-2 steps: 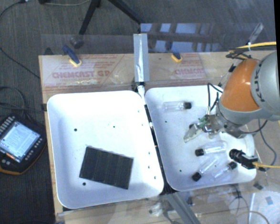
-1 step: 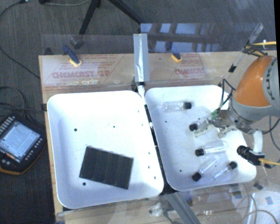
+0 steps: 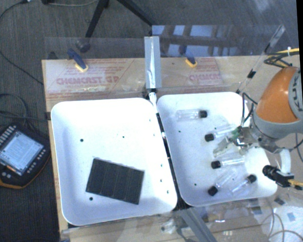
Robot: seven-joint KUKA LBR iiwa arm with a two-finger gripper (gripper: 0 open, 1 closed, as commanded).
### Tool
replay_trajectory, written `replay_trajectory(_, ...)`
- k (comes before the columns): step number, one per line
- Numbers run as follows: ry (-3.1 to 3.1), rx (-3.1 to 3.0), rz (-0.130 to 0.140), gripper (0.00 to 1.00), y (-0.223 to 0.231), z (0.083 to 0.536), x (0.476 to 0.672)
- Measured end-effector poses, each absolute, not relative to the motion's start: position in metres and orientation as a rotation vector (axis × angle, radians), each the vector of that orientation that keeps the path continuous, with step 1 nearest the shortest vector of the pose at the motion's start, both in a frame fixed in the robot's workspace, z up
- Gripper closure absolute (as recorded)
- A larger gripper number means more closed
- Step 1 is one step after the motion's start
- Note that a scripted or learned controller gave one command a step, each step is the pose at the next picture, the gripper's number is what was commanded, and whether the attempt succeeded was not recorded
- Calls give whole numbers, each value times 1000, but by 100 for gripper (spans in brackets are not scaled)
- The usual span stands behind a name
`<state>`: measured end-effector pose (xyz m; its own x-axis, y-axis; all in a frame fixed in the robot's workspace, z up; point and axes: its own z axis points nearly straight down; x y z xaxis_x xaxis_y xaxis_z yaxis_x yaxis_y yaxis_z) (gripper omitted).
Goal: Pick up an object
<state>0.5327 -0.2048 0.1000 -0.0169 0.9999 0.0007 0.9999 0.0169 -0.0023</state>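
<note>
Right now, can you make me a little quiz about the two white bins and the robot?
1. True or false: the dark flat panel lies in the right bin.
2. Which bin holds the clear vials with black caps? A) left bin B) right bin
3. From which side of the picture does the arm with the orange band reach in?

Key:
1. False; it lies in the left bin.
2. B.
3. From the right, with its gripper low among the vials.

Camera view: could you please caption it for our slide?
Gripper low over clear black-capped vials in right bin; dark panel in left bin.
</note>
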Motion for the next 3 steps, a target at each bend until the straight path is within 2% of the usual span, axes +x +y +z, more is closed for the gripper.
replay_trajectory(1, -2238, -2200, 0, 100, -204, 109, 533)
replay_trajectory(2, -2238, -2200, 0, 0, -204, 109, 533)
replay_trajectory(3, -2237, -2199, 0, 100, -203, 117, 533)
